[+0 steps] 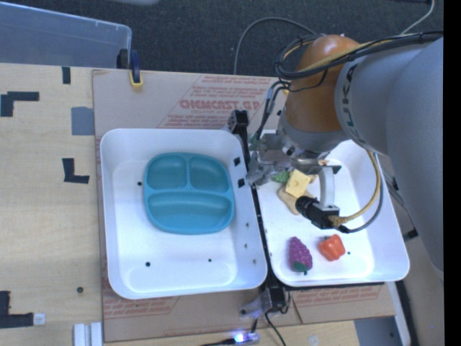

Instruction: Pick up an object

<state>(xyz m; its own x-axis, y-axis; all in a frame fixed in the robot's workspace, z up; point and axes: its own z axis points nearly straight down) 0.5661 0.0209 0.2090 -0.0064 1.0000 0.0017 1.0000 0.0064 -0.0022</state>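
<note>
Tool (288, 175) sits low over the far end of the right bin (374, 265), among a yellow piece (297, 186) and something green (282, 176); we cannot tell its state or hold. We note purple grapes (300, 254) and an orange-red piece (332, 247) near the front. A blue divided plate (189, 193) lies in the left bin (122, 265).

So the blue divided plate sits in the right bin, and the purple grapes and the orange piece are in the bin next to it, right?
Not quite. The camera view shows the blue divided plate in the left bin, not the right one. The rest holds: the purple grapes and the orange piece lie in the bin next to it, the right bin.
</note>
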